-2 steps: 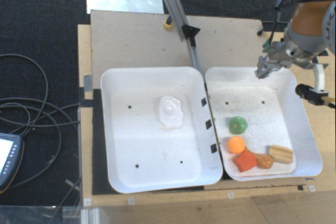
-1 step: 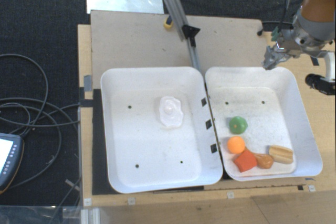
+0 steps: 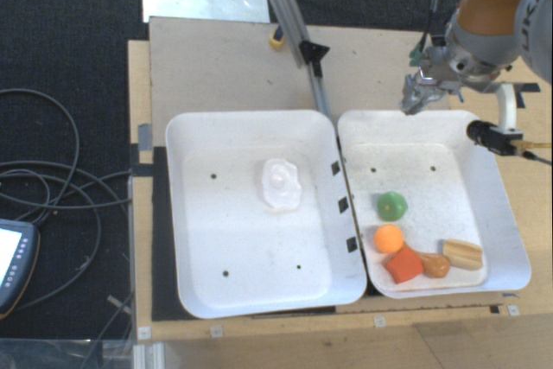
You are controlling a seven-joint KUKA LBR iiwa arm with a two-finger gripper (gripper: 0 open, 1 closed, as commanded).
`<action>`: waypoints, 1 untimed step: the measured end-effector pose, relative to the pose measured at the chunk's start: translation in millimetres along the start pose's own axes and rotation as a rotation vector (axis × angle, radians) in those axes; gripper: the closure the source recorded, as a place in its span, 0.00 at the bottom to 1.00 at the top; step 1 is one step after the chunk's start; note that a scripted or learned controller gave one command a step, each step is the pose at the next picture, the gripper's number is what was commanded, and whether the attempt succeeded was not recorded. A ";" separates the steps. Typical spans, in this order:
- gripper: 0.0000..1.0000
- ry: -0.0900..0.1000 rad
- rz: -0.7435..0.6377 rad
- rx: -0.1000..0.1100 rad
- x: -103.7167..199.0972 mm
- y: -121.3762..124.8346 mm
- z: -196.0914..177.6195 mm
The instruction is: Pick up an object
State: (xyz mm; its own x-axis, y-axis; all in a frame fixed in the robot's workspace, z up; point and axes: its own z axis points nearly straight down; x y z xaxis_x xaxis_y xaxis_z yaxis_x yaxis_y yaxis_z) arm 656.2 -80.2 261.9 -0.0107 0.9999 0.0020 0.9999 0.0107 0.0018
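My gripper (image 3: 416, 99) hangs over the far rim of the right bin (image 3: 497, 186), high above its contents and with nothing seen in it. Near that bin's front lie a green round thing (image 3: 391, 206), an orange ball (image 3: 388, 238), a red block (image 3: 403, 264), a small brown piece (image 3: 435, 265) and a tan wooden block (image 3: 462, 254). A pale, crumpled white thing (image 3: 281, 183) rests in the middle of the left bin (image 3: 199, 186).
A grey slanted pole (image 3: 289, 9) crosses the bench behind the bins and ends near the divide between them. Cables and a handheld screen (image 3: 15, 259) lie on the dark floor at the left.
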 end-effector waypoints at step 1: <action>1.00 0.000 -0.001 -0.001 62.0 12.5 12.7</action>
State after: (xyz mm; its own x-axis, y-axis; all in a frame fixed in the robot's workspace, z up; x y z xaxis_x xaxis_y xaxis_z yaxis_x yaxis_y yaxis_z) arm 668.0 -18.1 249.4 -0.0115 0.9999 0.0023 0.9999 0.0115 0.0026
